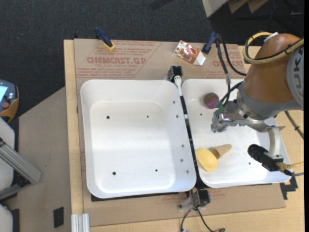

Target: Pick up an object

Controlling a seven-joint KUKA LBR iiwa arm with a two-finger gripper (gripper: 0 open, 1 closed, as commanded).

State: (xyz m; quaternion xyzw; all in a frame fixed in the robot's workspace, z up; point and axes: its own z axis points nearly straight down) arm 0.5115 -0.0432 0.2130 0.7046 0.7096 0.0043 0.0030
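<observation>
The right bin (pixel 227 178) holds a small dark purple ball (pixel 210 99) near its far left and a yellow ice-cream cone toy (pixel 211 157) near its front left. My gripper (pixel 217 125) hangs over the middle of the right bin, below the purple ball and above the cone toy. Nothing shows between its metal fingers. The grey and orange arm covers the bin's right part.
The left bin (pixel 96 144) sits beside the right one, split by a black divider bar (pixel 185 115). A small red and white packet (pixel 189 52) lies on the cardboard behind the bins. Blue clamps (pixel 104 38) hold the board's back edge.
</observation>
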